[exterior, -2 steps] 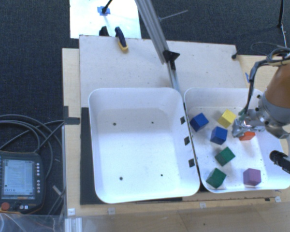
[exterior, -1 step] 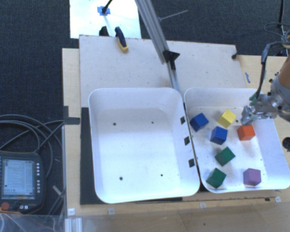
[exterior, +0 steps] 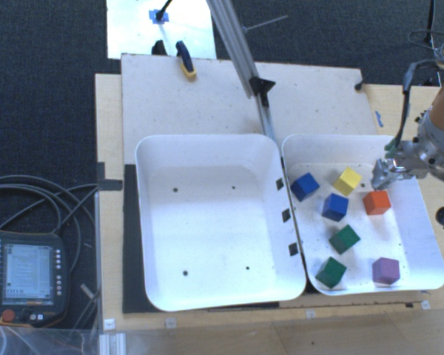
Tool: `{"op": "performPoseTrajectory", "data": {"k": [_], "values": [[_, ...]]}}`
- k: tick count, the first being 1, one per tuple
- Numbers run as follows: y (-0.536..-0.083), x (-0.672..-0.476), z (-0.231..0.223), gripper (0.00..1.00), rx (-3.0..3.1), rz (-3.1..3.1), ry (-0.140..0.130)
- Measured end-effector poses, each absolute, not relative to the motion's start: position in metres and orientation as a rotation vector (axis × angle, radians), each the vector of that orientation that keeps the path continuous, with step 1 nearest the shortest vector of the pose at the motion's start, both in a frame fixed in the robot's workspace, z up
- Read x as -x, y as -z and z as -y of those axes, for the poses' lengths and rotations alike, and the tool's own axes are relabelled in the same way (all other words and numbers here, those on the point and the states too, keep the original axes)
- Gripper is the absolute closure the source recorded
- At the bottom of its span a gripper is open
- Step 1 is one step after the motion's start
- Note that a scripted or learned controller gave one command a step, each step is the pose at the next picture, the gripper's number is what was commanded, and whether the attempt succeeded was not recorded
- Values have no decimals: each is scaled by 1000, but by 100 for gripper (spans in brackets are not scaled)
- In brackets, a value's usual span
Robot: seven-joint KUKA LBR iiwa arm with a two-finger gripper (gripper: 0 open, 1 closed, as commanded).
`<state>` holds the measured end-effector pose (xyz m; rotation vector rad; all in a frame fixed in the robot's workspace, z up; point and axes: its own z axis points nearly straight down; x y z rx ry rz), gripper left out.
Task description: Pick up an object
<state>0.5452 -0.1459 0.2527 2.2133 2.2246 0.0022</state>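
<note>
The right bin (exterior: pixel 422 231) holds several small blocks: two blue ones (exterior: pixel 304 186) (exterior: pixel 335 206), a yellow one (exterior: pixel 348 180), an orange one (exterior: pixel 377 202), two green ones (exterior: pixel 344 238) (exterior: pixel 331 271) and a purple one (exterior: pixel 385 270). My gripper (exterior: pixel 382 174) reaches in from the right and hangs over the bin's far right part, just above the orange block and to the right of the yellow one. I see no block between its fingers.
The left bin (exterior: pixel 214 224) lies beside the right one, with a row of black clips along their shared wall. A slanted metal pole (exterior: pixel 237 39) crosses the bench behind the bins. A teach pendant (exterior: pixel 26 276) with cables rests at lower left.
</note>
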Motion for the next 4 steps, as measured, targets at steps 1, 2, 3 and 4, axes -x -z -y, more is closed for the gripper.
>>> {"op": "performPoseTrajectory", "data": {"k": [1,2,3,4], "values": [[-246,-548,94,100,-2210,-2233,-4],[-257,-561,41,100,-2208,-2234,-6],[-265,-577,-14,100,-2207,-2234,-7],[-270,-588,-64,100,-2208,-2233,-7]]}}
